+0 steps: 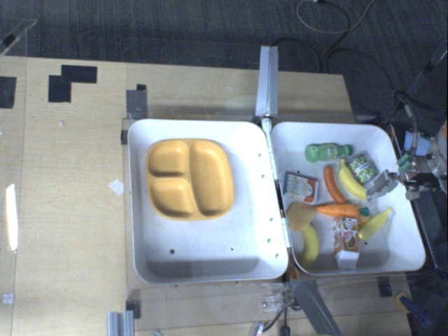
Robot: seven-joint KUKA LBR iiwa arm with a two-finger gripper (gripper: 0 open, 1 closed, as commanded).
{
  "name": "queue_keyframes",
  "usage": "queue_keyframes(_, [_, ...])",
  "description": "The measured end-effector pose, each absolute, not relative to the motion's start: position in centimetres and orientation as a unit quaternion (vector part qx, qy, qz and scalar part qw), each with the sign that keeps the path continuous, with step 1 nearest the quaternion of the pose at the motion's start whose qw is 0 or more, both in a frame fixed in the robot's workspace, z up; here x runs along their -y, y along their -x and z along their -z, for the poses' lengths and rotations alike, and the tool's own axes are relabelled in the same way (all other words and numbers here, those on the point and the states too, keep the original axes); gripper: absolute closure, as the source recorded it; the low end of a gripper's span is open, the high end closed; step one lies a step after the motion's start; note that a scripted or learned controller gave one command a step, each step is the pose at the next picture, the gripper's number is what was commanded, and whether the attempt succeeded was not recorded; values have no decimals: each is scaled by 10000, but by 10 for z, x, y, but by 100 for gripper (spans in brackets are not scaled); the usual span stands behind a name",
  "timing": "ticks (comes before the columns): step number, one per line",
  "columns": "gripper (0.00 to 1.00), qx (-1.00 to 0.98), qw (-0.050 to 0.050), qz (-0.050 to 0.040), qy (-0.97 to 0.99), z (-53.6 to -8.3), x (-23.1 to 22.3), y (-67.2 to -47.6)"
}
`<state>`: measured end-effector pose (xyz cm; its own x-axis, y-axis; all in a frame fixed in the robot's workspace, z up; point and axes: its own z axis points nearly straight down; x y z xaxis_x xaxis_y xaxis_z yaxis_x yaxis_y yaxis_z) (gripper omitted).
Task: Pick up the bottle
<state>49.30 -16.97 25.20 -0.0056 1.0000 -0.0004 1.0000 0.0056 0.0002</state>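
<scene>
- Surface [70, 187]: one light wooden bench carrying both bins; black tape marks at its far left.
- White bins: two, side by side. The left bin [210, 257] holds one yellow three-compartment tray [190, 178]. The right bin [402, 254] holds all the small items.
- Arm: one, reaching in from the right. Its gripper [383, 183] sits over the right side of the right bin, beside the small green-and-white packet [362, 167]. Nothing can be seen between its parts, and whether the fingers are spread or closed cannot be told at this size.
- Bananas: three. One [309, 243] near-left in the right bin, one [351, 182] mid-bin, one [376, 223] toward the near right.
- Carrots or orange sticks: two, one lying crosswise [337, 210], one slanted [330, 183].
- Cartons: two, one [345, 240] at the near edge, one [300, 185] against the left wall.
- Brownish rounded item [302, 215], likely a pear or potato: one.
- Green bottle [327, 152]: one, lying on its side in the far part of the right bin, long axis running left to right, free of neighbours on its far side.
- Key relation: the bottle lies to the left of and farther away than the gripper, with a banana and the packet between them. Judged from this, the gripper must travel left and away, then close across the bottle's narrow width.
</scene>
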Motion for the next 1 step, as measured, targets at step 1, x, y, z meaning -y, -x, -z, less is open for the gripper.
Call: queue_keyframes(1, [0,-7004,3,-3,-7137,-212,143,-563])
